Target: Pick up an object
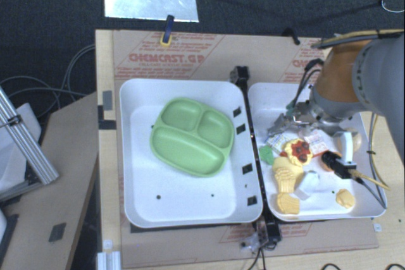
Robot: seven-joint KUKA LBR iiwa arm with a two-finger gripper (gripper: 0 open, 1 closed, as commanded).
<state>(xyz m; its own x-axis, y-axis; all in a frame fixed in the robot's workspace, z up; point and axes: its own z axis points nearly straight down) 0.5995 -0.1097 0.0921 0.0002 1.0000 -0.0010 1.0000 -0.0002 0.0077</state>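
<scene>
**Gripper sitting low over the clutter in the right bin**

You are looking at the arm (pixel 354 82) reaching in from the right, with the gripper (pixel 283 127) hanging over the upper left part of the right bin (pixel 329 204), near the wall it shares with the left bin (pixel 136 161). From this slanted view you cannot tell whether the gripper is gaping or closed, and nothing is showing as held in it.

The things to pick are all lying in the right bin. A red and yellow toy (pixel 297 150) is sitting just below the gripper, so close that contact cannot be judged. A small green piece (pixel 266 153) is lying to the toy's left, against the bin's left wall. Below the toy, a large yellow piece (pixel 286 177) is resting, and a yellow block (pixel 288 203) is lying just beside its lower end, near the front rim. A smaller yellow lump (pixel 345 198) is sitting well apart from these, toward the bin's lower right corner.

In the left bin, a green divided plate (pixel 192 136) is lying flat and turned at a slant, with no other loose item beside it.
</scene>
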